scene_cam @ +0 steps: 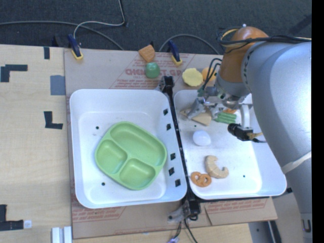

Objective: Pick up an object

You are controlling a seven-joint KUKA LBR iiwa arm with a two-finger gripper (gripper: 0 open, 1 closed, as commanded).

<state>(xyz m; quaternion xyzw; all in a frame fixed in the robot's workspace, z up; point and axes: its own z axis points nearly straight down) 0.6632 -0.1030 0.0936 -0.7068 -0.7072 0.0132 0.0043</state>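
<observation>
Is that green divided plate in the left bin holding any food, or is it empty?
Empty. The green plate lies flat in the left bin, and all three of its compartments show bare green plastic.

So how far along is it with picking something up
Nothing looks picked up yet. The tool sits low in the right bin, at a tan piece near the back. The white egg, croissant and pretzel lie on the bin floor. Gripping and lifting remain.
</observation>
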